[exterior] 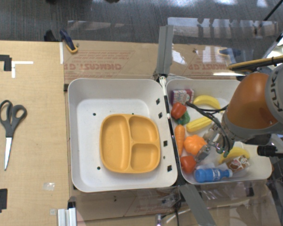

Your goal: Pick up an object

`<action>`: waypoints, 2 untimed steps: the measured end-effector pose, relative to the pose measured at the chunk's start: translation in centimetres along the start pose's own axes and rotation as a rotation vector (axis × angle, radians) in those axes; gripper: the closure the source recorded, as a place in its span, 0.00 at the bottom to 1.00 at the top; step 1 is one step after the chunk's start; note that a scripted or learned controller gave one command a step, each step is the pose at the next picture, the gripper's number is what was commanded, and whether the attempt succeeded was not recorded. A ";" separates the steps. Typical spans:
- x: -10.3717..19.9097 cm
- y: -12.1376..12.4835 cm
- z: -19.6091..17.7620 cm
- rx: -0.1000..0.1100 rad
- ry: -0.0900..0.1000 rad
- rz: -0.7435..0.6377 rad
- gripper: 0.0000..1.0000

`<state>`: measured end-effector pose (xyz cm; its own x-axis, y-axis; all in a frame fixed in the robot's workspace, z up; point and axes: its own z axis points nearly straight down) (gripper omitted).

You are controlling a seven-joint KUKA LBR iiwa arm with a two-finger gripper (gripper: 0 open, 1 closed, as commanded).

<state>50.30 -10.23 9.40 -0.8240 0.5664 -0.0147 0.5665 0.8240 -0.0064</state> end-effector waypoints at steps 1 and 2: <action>-0.7 1.1 0.2 -0.004 0.012 0.279 0.00; -10.4 1.7 -7.8 -0.004 0.012 0.288 0.00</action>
<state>59.76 -14.56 17.30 -0.6289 0.7775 -0.0037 0.7775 0.6289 0.0006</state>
